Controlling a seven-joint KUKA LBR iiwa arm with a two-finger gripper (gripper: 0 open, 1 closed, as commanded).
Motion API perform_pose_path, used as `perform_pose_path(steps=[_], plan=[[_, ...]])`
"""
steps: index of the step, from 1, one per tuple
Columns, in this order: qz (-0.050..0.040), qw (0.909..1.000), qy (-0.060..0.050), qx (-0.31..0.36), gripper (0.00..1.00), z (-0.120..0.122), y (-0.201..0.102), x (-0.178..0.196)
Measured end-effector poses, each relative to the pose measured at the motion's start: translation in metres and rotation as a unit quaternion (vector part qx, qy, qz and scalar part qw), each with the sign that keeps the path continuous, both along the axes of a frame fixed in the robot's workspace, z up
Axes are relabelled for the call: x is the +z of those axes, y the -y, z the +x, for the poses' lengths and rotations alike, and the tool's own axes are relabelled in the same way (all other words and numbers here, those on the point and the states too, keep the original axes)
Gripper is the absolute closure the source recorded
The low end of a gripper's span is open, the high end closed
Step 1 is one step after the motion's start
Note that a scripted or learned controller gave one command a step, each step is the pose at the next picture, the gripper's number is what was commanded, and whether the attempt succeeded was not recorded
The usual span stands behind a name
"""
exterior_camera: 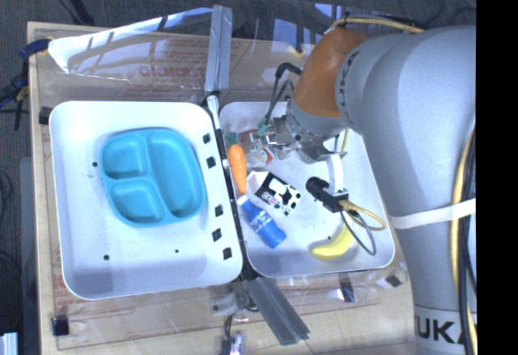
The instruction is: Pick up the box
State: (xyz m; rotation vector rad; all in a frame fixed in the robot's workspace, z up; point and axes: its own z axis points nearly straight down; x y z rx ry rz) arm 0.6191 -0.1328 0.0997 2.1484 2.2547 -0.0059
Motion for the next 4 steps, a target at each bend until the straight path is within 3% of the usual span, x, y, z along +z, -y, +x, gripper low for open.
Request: perform_pose_path(steps=[1,2,3,4], plan=[[0.0024,1.0,-0.001,0.003,1.0,0.001,-0.003,0.011],[0.0107,0.9997,-0.008,-0.019,1.0,0.038,-0.032,0.149],[0.0108,0.9997,-0.009,-0.019,0.0,0.038,-0.033,0.148],[0.0111,0.999,-0.011,-0.041,0.0,0.029,0.007,0.043]])
